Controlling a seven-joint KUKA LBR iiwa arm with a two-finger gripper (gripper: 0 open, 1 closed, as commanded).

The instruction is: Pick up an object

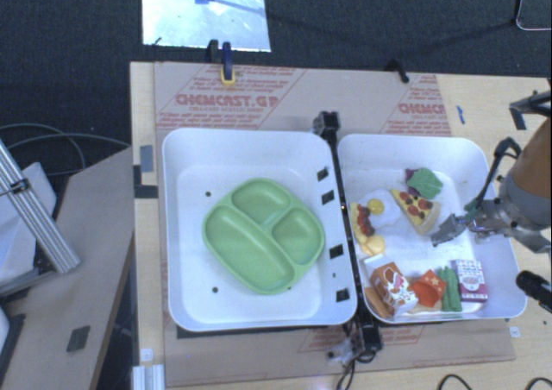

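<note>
Worktop (285, 91): a pale board printed with red lettering, carrying two shallow white bins set side by side and touching along a dark hinged seam.

Left bin (194, 164): one green divided tray (263, 235) was recorded, lying flat near the middle, with three compartments and nothing in them.

Right bin (466, 155): several small toy food items were recorded.
- A pizza slice (415, 207) with red dots, in the upper middle of the bin.
- A green leafy piece (425, 181), touching the upper edge of the pizza slice.
- A yellow and dark red fruit cluster (368, 226), against the left wall.
- A red and white carton (392, 287), tilted, in the lower left corner.
- An orange-red piece (428, 289), just beside the carton.
- A green vegetable piece (450, 287), between the orange-red piece and the packet.
- A white packet (470, 280) with red print, near the lower right wall.

Arm (528, 177): grey, entered from the right, over the right rim of the right bin.

Claw (453, 228): placed low over the right bin, just right of the pizza slice and above the white packet. Nothing was seen between its fingers. Whether it was released or clenched could not be told at this size.
</note>
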